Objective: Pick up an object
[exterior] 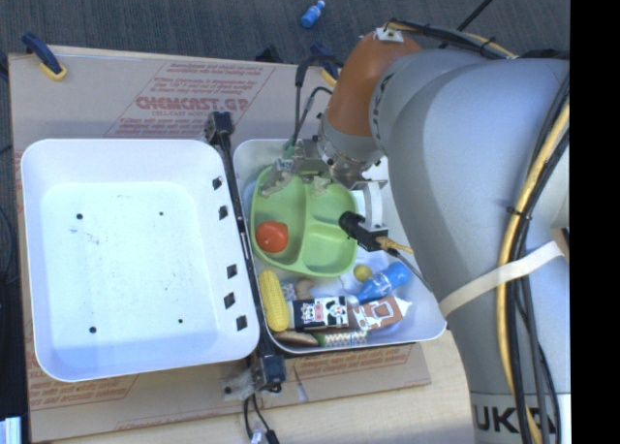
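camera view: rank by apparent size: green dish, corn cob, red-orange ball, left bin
1. left bin, by far the largest
2. green dish
3. corn cob
4. red-orange ball, sitting in the green dish

The gripper covers the dish's top edge, so the dish is somewhat bigger than it looks here.

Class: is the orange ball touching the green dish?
Touching. The camera view shows the orange ball resting inside the green dish, on its left side.

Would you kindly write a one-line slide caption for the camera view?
Grey arm reaching over the right bin, above a green dish holding a tomato.
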You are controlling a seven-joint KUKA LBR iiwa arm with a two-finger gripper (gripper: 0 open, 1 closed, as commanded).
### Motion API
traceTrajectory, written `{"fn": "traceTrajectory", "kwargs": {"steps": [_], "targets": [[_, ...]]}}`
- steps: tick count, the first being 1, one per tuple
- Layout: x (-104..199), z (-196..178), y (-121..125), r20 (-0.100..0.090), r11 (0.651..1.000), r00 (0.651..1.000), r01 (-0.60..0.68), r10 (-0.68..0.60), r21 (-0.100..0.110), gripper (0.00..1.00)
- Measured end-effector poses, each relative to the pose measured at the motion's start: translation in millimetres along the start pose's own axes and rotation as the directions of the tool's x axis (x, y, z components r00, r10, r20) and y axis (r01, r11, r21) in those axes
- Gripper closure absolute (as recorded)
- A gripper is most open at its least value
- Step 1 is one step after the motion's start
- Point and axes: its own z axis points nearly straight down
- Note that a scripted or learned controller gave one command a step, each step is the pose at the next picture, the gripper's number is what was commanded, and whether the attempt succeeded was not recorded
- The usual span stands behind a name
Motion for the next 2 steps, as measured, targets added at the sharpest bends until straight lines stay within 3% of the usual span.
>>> {"fn": "traceTrajectory", "kwargs": {"steps": [1,2], "targets": [[12,0,-63,0.001,1.0,1.0,-0.001,0.001,0.001,0.0],[4,-14,-60,0.018,1.0,1.0,-0.003,0.003,-0.014,1.0]]}}
